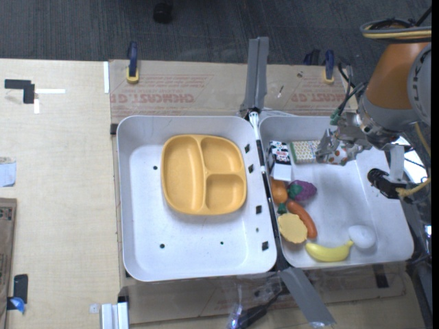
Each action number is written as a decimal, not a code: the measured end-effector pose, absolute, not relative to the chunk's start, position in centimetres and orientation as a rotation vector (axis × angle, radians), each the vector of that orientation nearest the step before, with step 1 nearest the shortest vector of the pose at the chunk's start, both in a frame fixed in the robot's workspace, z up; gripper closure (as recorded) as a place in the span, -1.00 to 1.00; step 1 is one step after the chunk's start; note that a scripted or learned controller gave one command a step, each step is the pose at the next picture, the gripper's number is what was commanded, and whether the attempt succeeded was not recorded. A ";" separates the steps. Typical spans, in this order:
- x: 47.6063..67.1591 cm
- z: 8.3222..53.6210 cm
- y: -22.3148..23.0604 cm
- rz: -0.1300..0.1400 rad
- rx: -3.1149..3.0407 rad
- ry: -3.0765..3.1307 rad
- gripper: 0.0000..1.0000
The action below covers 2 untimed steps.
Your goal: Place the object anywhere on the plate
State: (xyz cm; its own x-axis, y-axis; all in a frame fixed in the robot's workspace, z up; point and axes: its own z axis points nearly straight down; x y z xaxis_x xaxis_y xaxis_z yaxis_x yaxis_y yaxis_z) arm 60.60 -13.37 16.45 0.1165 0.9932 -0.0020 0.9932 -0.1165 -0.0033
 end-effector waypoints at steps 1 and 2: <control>61.6 21.0 -5.5 0.002 -2.149 -2.292 1.00; 59.7 20.4 -6.0 0.002 -1.681 -2.653 1.00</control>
